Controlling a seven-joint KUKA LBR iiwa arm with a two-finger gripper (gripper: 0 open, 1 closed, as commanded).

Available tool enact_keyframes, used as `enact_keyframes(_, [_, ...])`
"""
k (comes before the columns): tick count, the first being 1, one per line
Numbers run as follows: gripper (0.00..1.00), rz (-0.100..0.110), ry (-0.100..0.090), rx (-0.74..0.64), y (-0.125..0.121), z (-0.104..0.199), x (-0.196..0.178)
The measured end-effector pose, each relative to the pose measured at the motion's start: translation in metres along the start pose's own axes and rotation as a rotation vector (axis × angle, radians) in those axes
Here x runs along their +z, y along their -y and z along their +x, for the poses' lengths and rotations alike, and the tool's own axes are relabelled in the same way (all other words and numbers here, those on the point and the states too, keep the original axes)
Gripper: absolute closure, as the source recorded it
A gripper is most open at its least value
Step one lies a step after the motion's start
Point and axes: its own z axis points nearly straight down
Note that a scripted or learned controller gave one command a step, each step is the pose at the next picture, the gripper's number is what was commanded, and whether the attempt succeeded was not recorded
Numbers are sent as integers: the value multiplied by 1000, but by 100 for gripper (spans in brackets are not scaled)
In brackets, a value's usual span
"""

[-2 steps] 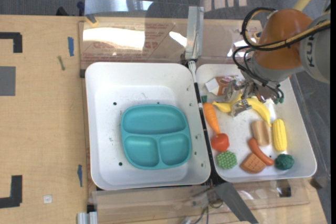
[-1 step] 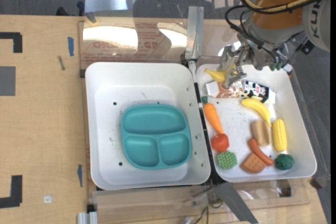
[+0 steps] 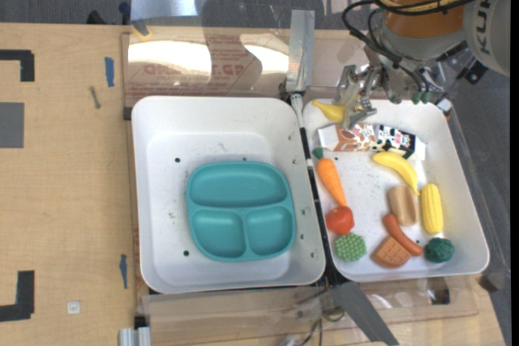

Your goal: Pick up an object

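Diagonally across right bin: carrot (image 3: 331,179), tip down-right.

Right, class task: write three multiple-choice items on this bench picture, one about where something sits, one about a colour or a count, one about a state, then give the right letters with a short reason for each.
1. Where does the teal divided tray sit?
A. in the left bin
B. in the right bin
C. on the wooden bench outside the bins

2. How many compartments does the tray have?
A. two
B. three
C. five

3. How does the carrot stand?
A. upright on its tip
B. lying flat on the bin floor
C. hanging from the gripper

Answers:
1 A, it rests on the floor of the left bin.
2 B, one long section above two smaller ones.
3 B, it lies in the right bin, apart from the gripper at the bin's far edge.
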Motion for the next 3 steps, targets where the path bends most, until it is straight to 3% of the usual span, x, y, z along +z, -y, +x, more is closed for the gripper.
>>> enact_keyframes(1, [100, -4, -10, -488, 97, 22, 64])
enact_keyframes(2, [100, -6, -10, -514, 102, 70, 106])
enact_keyframes(3, [100, 6, 6, -481, 80, 30, -9])
